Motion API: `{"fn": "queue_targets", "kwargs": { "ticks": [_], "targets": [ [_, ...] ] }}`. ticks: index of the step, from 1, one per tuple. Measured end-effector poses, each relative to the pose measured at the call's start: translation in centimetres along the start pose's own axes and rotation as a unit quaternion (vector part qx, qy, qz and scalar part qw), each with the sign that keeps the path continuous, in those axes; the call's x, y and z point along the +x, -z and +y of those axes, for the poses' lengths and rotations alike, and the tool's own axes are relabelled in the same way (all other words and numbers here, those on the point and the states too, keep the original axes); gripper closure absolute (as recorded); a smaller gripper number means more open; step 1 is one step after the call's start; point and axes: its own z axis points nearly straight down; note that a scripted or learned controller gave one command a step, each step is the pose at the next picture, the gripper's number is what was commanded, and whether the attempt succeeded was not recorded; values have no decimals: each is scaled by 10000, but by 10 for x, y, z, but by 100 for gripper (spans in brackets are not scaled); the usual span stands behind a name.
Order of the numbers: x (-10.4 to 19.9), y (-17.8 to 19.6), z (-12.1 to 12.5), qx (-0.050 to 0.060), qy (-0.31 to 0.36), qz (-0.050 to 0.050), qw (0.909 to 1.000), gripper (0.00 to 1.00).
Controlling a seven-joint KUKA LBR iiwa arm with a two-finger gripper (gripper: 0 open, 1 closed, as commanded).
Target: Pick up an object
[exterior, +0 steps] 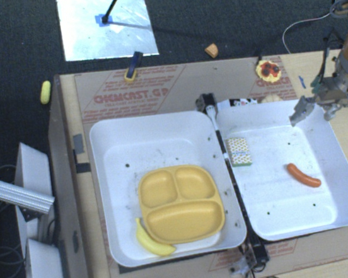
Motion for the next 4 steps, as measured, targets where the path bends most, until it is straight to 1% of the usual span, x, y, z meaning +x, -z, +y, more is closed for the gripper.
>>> {"fn": "queue_targets", "kwargs": {
  "ticks": [1, 2, 3, 4],
  "targets": [
    [-27, -114, -37, 24, -11, 5, 10000, 0],
    [4, -152, -71, 7, -10, 5, 10000, 0],
    [4, -141, -70, -10, -9, 1, 10000, 100],
    [72, -152, -25, 2, 7, 11, 10000, 100]
  ]
}}
